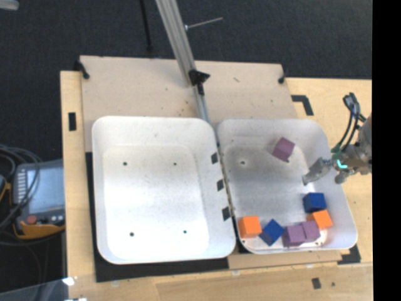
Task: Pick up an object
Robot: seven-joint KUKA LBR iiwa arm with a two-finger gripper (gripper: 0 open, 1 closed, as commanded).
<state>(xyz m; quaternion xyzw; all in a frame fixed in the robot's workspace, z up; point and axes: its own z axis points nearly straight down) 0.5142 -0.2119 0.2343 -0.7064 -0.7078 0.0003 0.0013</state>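
- Purple block [284, 148] tilted on the floor of the right bin [263, 187], near the top, alone.
- Blue block [314, 202] by the right wall, orange block [322, 218] just below it.
- Two purple blocks [299, 234] side by side at the bottom, touching; dark blue block [272, 231] and another orange block [250, 226] left of them.
- Gripper [329, 171] over the right rim, fingers spread apart, holding nothing.
- Left bin [156, 187] just beside the right one.
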